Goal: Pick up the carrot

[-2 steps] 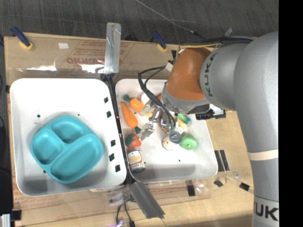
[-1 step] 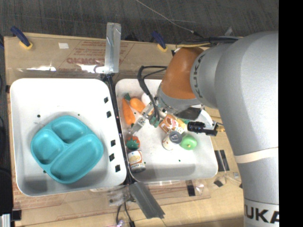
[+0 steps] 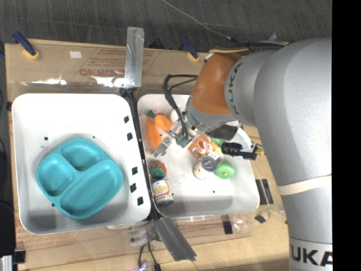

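The carrot [image 3: 154, 131] is orange with a small green top and lies in the upper left corner of the right bin [image 3: 242, 199], close to the bin's left wall. My gripper [image 3: 170, 138] hangs low just to the carrot's right, its tip touching or overlapping the carrot's right edge. The wrist and its orange band [image 3: 211, 89] hide the bin's upper middle. Nothing shows the carrot lifted off the bin floor.
The right bin also holds a red fruit with green leaves [image 3: 158, 169], a small jar [image 3: 162, 191], a green apple [image 3: 225, 170], an orange packet [image 3: 203, 147] and a small round piece [image 3: 201, 171]. A teal divided plate [image 3: 79, 176] lies in the left bin [image 3: 34, 109].
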`<state>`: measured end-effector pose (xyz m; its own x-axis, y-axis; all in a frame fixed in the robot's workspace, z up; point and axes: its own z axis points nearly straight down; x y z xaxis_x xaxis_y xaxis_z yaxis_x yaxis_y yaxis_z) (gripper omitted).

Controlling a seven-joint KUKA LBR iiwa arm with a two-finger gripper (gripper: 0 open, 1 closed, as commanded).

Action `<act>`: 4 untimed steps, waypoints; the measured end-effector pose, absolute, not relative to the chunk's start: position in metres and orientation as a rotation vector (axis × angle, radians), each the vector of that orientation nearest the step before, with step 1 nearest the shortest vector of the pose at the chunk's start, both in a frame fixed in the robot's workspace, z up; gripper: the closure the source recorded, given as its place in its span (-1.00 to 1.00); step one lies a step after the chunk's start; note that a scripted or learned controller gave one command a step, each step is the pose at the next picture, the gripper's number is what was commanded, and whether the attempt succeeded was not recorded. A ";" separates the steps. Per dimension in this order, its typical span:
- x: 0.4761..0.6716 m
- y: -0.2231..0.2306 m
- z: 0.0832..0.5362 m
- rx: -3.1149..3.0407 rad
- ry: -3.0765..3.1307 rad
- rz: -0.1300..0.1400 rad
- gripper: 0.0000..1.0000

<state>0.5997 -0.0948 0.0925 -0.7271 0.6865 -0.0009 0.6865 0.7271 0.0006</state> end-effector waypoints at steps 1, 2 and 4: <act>0.600 -0.094 0.092 1.158 2.920 0.000 -1.00; 0.600 -0.094 0.092 1.158 2.920 0.000 -1.00; 0.601 -0.094 0.103 1.145 2.921 -0.001 1.00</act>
